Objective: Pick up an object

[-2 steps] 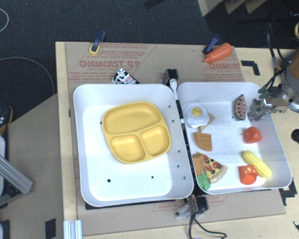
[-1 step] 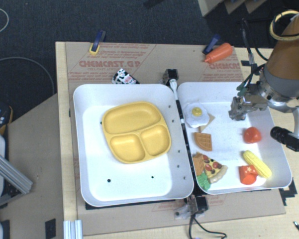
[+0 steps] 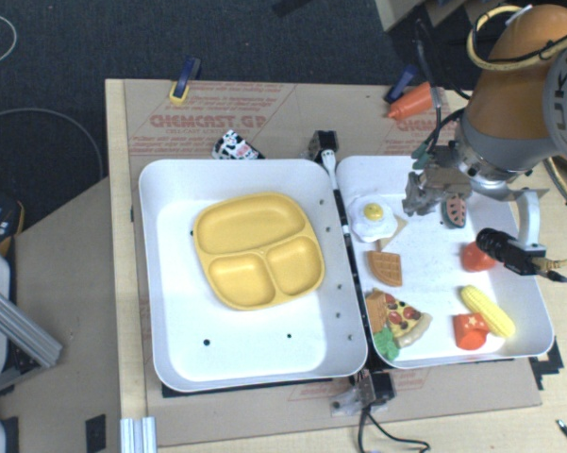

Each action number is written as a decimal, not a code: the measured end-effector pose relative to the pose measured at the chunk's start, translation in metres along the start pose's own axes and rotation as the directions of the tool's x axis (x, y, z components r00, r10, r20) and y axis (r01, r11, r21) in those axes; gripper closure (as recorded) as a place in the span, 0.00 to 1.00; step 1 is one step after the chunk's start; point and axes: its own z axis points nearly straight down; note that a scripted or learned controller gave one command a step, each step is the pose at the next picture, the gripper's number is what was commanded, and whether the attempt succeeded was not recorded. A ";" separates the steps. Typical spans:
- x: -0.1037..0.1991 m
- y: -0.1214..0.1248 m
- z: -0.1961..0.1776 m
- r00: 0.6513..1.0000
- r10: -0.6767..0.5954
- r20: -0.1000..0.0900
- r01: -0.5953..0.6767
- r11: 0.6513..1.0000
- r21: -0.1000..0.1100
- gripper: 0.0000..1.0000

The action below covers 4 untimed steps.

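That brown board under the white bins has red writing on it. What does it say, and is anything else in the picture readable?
"CHEMCAST GP": red print along the top of the brown board, left side, above the yellow divided plate's bin.
A second red print at the board's top right, near the arm: too blurred and partly covered to read.
Smaller red lines above and below the big word: too small to read.
Nothing readable on the toy foods.

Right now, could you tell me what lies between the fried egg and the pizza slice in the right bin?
In the camera view, a waffle piece lies between the fried egg and the pizza slice.
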 end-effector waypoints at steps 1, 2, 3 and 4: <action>0.051 0.033 0.011 1.000 0.001 0.001 -0.001 1.000 -0.001 1.00; 0.061 0.031 0.019 1.000 0.006 0.001 -0.006 1.000 0.006 1.00; 0.053 0.022 0.002 1.000 0.008 0.001 -0.008 1.000 0.002 1.00; 0.051 0.020 0.018 1.000 0.008 0.001 -0.008 1.000 0.008 1.00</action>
